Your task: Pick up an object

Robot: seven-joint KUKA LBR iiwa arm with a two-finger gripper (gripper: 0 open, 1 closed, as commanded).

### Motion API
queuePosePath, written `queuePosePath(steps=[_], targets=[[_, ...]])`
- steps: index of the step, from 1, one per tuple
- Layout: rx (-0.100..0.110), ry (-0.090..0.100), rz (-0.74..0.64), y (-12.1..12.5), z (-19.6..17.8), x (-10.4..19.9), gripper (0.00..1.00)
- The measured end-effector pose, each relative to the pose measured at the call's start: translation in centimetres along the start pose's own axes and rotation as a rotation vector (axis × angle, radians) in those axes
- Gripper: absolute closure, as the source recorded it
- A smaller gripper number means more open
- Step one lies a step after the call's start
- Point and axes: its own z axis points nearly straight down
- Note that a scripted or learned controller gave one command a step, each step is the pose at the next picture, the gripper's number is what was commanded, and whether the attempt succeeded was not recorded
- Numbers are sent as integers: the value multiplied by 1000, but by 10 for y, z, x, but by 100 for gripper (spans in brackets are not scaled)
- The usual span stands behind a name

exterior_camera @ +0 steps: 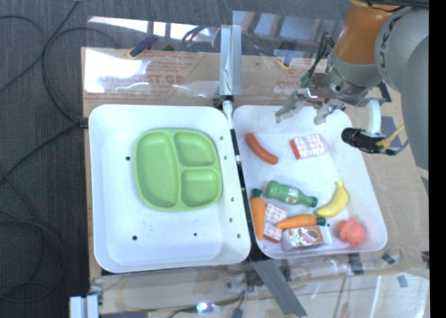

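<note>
My gripper (304,112) hangs open over the far edge of the right bin (364,170), with nothing between its spread fingers. Below it in that bin lie a sausage (261,148) and a small red-and-white box (309,146). Nearer the front lie a green bottle (290,194), a banana (334,201), two carrots (258,216) (298,222), another red-and-white box (275,213), a carton (306,238) and a pink ball-like item (352,231).
The left bin (111,240) holds a green divided plate (178,169). An upright metal post (228,65) stands at the back between the bins. The arm's grey body and orange band (362,27) rise at the right.
</note>
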Motion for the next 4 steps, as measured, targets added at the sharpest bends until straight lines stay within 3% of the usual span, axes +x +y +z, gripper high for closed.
queuePosePath(steps=[1, 2, 3, 4], targets=[[-11, -6, -25, 14, 104, -38, 0], [-9, -6, -57, -3, 113, 6, 0], [-9, -6, -57, -3, 113, 6, 0], [-12, -5, -116, -54, 112, 22, 0]])
